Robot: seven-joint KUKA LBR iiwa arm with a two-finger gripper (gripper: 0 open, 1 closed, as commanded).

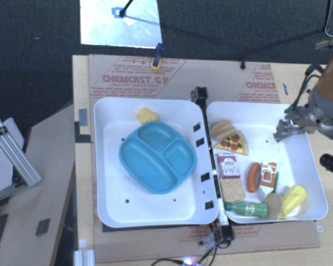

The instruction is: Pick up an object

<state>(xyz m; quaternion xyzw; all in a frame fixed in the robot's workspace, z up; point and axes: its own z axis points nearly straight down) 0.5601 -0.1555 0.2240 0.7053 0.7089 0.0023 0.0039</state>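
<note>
one smooth blue sectioned tray (157, 156), rounded, in glossy white left bin (108, 165).

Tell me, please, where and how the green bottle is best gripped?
Likely across its body, from above: the green bottle lies flat along the near wall of the right bin, cap toward the divider. Close across its width, between the cracker and that wall.
</note>
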